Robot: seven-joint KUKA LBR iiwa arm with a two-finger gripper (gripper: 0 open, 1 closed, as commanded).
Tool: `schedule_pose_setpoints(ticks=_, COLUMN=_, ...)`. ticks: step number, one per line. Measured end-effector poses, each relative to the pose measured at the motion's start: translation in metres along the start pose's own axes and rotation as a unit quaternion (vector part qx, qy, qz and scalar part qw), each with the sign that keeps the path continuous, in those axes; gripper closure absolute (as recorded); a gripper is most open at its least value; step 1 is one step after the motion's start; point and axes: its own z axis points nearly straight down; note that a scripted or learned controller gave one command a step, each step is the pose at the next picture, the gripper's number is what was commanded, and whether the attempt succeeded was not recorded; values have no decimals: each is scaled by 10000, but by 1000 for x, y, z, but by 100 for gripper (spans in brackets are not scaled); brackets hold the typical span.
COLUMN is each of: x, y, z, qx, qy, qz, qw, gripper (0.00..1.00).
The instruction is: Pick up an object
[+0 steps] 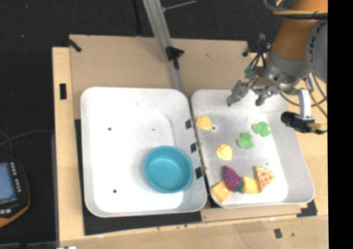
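Note:
My gripper (247, 95) hangs over the far edge of the right bin (295, 149), its two fingers spread open with nothing between them. Below it in that bin lie small toy foods: a yellow piece (203, 123) near the left wall, two green pieces (261, 129) (245, 141), a pale yellow piece (224, 152), a purple grape bunch (231, 178), a pizza slice (265, 177) and a yellow block (221, 191) at the near edge. All sit apart from the gripper.
The left bin (110, 115) holds a blue bowl (168, 168) near its front right. A grey metal pole (157, 19) slants in from the top toward the seam between the bins. The arm's orange band (298, 16) is at upper right.

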Motion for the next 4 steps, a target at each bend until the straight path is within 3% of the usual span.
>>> schedule_pose_setpoints(ticks=1, x=0, y=0, z=0, qx=1, qy=-3, qz=-3, qw=10000, gripper=0)
schedule_pose_setpoints(ticks=3, x=-1, y=-13, z=110, qx=32, qy=-7, qz=19, qw=10000, gripper=0)
schedule_pose_setpoints(ticks=4, x=-2, y=-13, z=118, qx=9, qy=-13, qz=27, qw=10000, gripper=0)
